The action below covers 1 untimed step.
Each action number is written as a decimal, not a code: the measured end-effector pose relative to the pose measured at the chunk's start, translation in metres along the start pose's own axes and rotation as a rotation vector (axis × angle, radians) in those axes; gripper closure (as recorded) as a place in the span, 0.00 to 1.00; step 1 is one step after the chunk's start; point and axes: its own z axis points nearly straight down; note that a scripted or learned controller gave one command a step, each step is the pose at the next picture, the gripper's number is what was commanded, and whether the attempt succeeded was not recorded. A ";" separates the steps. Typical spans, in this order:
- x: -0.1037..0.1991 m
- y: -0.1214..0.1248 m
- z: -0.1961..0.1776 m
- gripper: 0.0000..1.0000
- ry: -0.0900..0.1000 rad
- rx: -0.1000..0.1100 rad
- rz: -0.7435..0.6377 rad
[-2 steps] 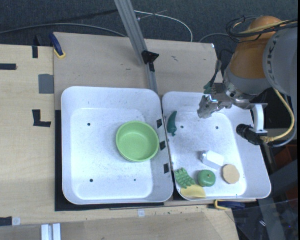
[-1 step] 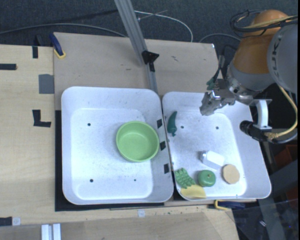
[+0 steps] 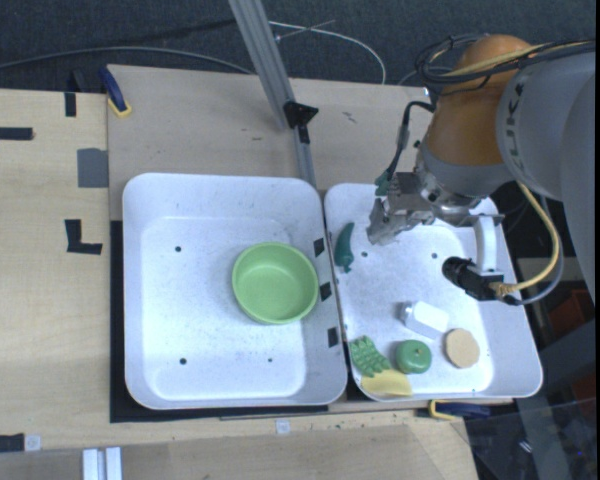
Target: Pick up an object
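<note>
The claw [image 3: 382, 226] was pictured low over the far left part of the right bin [image 3: 515, 363], just right of a small dark green piece [image 3: 343, 246] lying against the bin's left wall. Whether the claw was released or clenched could not be told, and nothing was seen held in it. The green piece, taken as the likeliest target, was judged light, thin and probably stiff plastic, best taken across its narrow middle, though the nearby wall would crowd one side. Near the bin's front edge were seen a white block [image 3: 425, 317], a tan disc [image 3: 462, 347], a green round piece [image 3: 413, 356], a ridged green piece [image 3: 365, 353] and a yellow piece [image 3: 390, 383]. A green bowl [image 3: 274, 283], smooth and likely slippery at the rim, sat in the left bin [image 3: 150, 268].
</note>
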 end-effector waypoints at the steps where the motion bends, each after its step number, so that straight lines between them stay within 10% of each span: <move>1: 0.049 -0.024 0.007 1.00 0.000 0.001 0.000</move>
